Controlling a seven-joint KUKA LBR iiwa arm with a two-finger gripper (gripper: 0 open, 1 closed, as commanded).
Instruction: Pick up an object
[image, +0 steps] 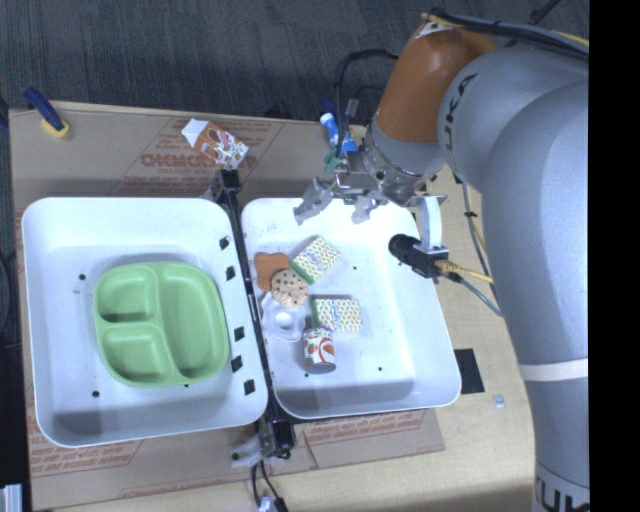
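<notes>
The right bin (425, 340) holds a cluster of small items at its left side: a checkered packet (317, 257), an orange piece (268, 265), a spotted cookie (290, 287), a white lump (285, 320), a green-edged packet (337, 313) and a red-and-white can (319, 348). My gripper (336, 208) hangs over the bin's far edge, above and just behind the checkered packet. Its two fingers are spread apart and open, with nothing between them.
The left bin (50, 250) holds a green divided plate (160, 322). A small wrapped packet (215, 143) lies on the cardboard behind the bins. A blue and yellow tool (45, 112) sits at the far left corner. The arm's grey body fills the right side.
</notes>
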